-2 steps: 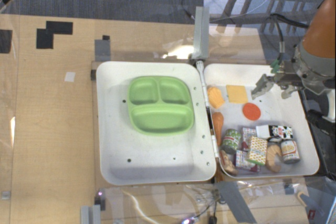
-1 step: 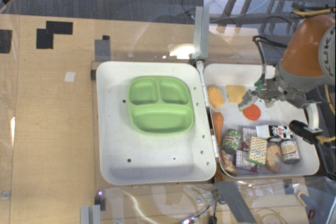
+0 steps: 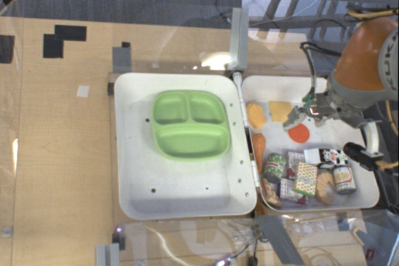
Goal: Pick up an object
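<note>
My gripper [image 3: 303, 116] hangs over the upper middle of the right bin [image 3: 373, 199], at the end of the grey arm with the orange band [image 3: 368, 59]. Just below its tip lies a small red round piece [image 3: 300, 133]; I cannot tell whether the gripper touches it. A yellow wedge [image 3: 280, 111] lies just left of the gripper. Further left is an orange-yellow item [image 3: 256, 115], with a carrot [image 3: 258, 146] below it.
Along the right bin's front edge are packed a green can [image 3: 274, 166], small boxes [image 3: 305, 179], a black-and-white pack [image 3: 331, 156] and a tin [image 3: 343, 179]. The left bin [image 3: 137, 190] holds a green divided plate [image 3: 190, 123]. A metal post [image 3: 238, 40] stands behind the bins.
</note>
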{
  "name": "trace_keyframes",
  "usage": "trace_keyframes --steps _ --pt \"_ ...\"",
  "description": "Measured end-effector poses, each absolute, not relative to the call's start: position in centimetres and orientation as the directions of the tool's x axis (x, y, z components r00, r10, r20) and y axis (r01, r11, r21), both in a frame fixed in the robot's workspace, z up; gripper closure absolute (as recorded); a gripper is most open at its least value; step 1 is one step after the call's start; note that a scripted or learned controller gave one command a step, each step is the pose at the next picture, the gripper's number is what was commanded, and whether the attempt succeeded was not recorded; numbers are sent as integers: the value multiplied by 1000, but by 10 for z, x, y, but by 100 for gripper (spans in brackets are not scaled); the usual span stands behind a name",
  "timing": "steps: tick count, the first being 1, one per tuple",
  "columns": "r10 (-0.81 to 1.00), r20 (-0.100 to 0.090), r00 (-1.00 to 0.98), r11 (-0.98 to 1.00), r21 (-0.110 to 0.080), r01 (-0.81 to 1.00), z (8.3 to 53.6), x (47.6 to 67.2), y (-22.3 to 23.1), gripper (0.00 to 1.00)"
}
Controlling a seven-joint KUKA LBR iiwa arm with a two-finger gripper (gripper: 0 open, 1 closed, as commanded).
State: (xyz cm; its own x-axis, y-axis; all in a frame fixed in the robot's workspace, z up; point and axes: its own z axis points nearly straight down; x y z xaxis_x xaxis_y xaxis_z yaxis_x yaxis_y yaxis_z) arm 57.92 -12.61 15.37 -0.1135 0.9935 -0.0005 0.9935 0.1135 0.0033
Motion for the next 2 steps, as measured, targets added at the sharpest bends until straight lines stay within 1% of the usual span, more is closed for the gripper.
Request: trace_keyframes --steps 1,2 --pt "997 -3 -82 82 15 997 91 625 -147 0" --pt "985 -4 -171 171 16 985 91 605 -150 0"
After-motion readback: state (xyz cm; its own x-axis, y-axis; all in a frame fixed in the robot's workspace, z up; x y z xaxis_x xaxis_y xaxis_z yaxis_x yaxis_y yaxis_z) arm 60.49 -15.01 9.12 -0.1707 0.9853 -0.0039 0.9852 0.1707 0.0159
